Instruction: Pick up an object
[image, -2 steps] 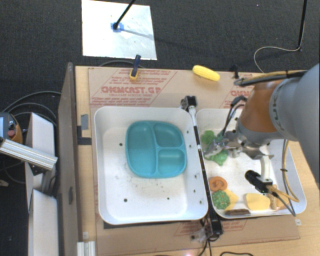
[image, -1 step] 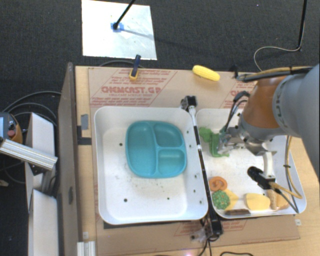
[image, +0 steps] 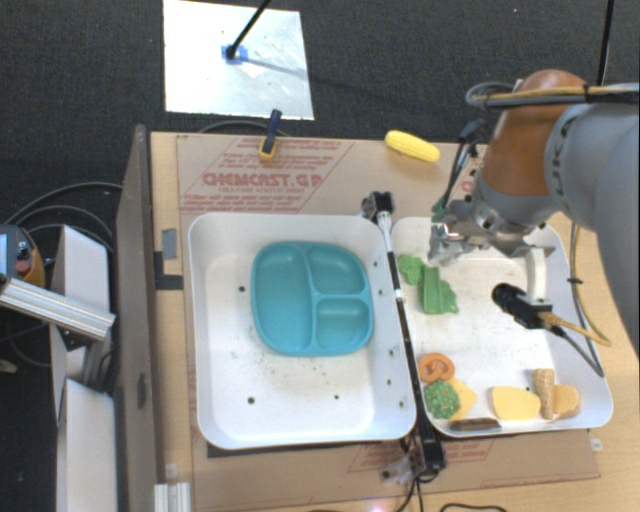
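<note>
A yellow corn cob (image: 412, 146) lies on the bench (image: 300, 175) behind the bins, a yellow clamp (image: 270, 140) stands near a silver sheet (image: 240, 60), and cables (image: 60, 215) trail left

I see the brown cardboard-covered bench (image: 300, 170) carrying two shallow white plastic bins side by side, the left bin (image: 225, 400) and the right bin (image: 585, 400). A yellow toy corn cob (image: 412, 146) lies near its far edge.

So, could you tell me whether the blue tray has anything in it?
Empty: the blue tray in the left bin shows bare compartments.
</note>
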